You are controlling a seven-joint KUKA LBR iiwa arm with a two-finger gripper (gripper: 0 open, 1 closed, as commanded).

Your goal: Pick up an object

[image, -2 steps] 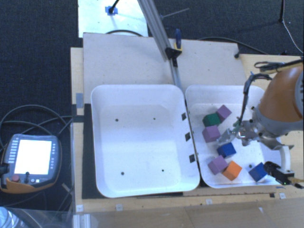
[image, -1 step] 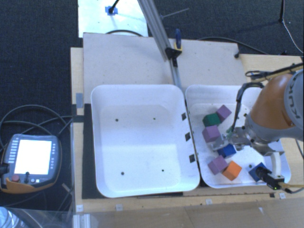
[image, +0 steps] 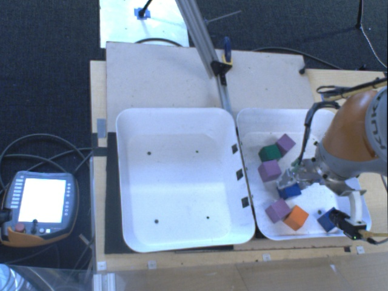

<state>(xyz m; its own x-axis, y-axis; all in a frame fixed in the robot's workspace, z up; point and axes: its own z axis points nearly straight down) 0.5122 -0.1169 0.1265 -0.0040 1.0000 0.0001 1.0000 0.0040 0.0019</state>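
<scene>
The blue block sits in the right bin, near its middle, resting on the floor between a purple block above-left and an orange block below. It looks small, cube-like, matte, partly covered by my hand, which hangs right over it. I cannot tell how the hand is set. I judge the pick not yet done: the block seems down in the bin, so closing and lifting remain. The left bin lies alongside on the worktop
</scene>
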